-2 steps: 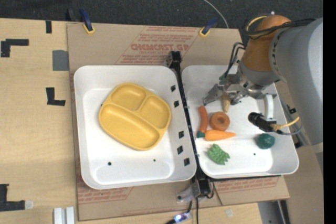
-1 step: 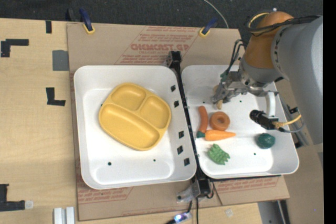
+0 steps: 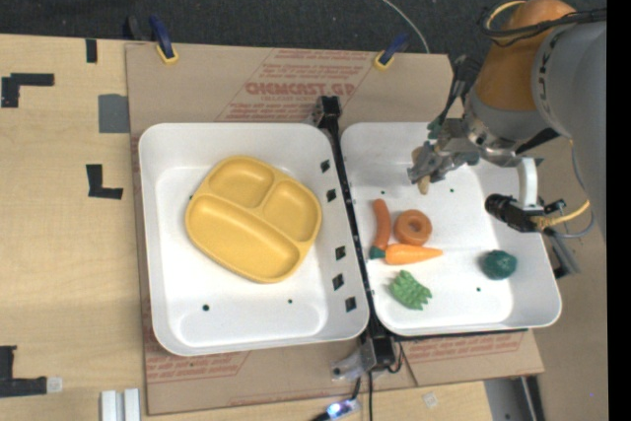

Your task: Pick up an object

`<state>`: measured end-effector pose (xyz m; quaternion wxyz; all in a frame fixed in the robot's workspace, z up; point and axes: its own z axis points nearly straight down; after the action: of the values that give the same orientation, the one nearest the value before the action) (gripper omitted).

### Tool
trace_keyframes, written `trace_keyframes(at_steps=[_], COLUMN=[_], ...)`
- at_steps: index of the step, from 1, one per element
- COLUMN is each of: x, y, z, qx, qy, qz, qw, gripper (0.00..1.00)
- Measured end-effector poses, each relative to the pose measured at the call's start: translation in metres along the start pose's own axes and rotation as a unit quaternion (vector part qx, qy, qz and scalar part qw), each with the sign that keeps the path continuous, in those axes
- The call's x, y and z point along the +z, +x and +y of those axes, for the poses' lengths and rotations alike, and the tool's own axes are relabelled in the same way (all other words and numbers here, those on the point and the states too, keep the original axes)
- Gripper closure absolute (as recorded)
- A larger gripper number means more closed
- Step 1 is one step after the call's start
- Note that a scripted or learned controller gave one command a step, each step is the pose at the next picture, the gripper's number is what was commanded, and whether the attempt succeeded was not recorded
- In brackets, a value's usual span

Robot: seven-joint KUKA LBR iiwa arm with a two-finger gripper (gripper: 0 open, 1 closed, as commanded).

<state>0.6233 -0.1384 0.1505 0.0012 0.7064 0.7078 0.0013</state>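
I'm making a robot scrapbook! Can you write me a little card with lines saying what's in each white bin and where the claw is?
left bin: yellow divided plate
right bin: two toy carrots, orange ring, green leafy toy, dark green ball
claw: above the right bin's far part, nothing seen between its fingers
arm: grey with orange band, reaching in from the right
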Motion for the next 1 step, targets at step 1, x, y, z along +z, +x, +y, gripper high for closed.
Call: trace_keyframes(at_steps=[1], x=[-0.0601], y=[-0.0073], z=[0.0042], qx=[0.0], qy=[-0.001], qz=[-0.001], qw=[1.0], gripper=[1.0])
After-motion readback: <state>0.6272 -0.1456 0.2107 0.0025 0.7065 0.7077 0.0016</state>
